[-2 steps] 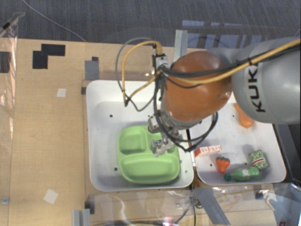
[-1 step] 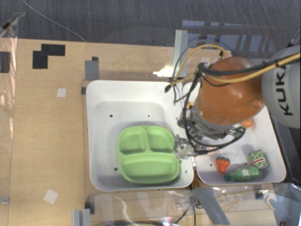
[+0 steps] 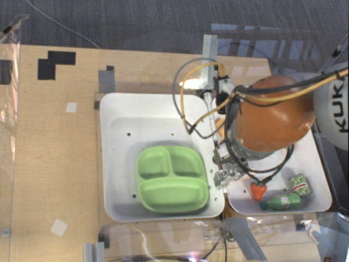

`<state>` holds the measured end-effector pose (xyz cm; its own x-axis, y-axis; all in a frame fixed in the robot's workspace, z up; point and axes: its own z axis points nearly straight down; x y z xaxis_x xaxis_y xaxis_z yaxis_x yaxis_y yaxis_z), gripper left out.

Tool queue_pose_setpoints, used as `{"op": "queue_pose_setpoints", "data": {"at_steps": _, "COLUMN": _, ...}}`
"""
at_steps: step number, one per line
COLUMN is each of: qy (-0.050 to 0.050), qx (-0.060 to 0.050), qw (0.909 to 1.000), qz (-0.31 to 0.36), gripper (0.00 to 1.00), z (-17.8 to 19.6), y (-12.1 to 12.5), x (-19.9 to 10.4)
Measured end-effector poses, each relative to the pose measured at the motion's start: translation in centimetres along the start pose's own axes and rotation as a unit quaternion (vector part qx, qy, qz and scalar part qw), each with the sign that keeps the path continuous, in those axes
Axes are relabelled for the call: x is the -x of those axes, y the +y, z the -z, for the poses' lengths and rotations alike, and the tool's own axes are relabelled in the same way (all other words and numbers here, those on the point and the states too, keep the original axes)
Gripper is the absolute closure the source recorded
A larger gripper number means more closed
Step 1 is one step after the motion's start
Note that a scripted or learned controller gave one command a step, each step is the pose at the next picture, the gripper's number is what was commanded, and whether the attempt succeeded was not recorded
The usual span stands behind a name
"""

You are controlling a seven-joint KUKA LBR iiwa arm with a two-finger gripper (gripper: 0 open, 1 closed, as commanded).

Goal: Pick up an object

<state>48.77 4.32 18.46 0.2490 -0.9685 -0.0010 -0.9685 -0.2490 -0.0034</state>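
Observation:
My gripper (image 3: 224, 174) hangs low over the left edge of the right bin (image 3: 322, 198), close to the wall between the two bins, under the arm's orange band (image 3: 271, 119). A small orange-red carrot-shaped toy (image 3: 258, 190) lies just right of the gripper and apart from it. A green bottle (image 3: 281, 201) lies on its side next to the toy, along the bin's front wall. A small green-and-white can (image 3: 299, 184) sits further right. The arm hides much of the right bin's floor.
A green divided plate (image 3: 172, 178) lies in the front half of the left bin (image 3: 122, 124). Cables (image 3: 185, 100) loop from the wrist over the left bin's back right corner. Wooden bench surface (image 3: 49, 146) spreads to the left.

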Motion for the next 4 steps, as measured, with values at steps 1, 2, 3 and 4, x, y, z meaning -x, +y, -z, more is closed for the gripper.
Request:
{"op": "queue_pose_setpoints", "data": {"at_steps": 1, "qy": 0.0, "qx": -0.001, "qw": 0.9654, "qz": 0.261, "gripper": 1.0, "z": 0.0, "y": -0.2, "x": 0.8}}
{"op": "queue_pose_setpoints", "data": {"at_steps": 2, "qy": -0.001, "qx": 0.0, "qw": 0.8478, "qz": 0.53, "gripper": 1.0, "z": 2.5, "y": -3.1, "x": 5.7}}
{"op": "queue_pose_setpoints", "data": {"at_steps": 3, "qy": 0.0, "qx": -0.002, "qw": 0.9673, "qz": 0.253, "gripper": 1.0, "z": 7.6, "y": -2.9, "x": 6.5}}
{"op": "queue_pose_setpoints", "data": {"at_steps": 4, "qy": 0.0, "qx": 0.0, "qw": 0.9995, "qz": 0.03, "gripper": 1.0, "z": 3.0, "y": -1.7, "x": 1.0}}
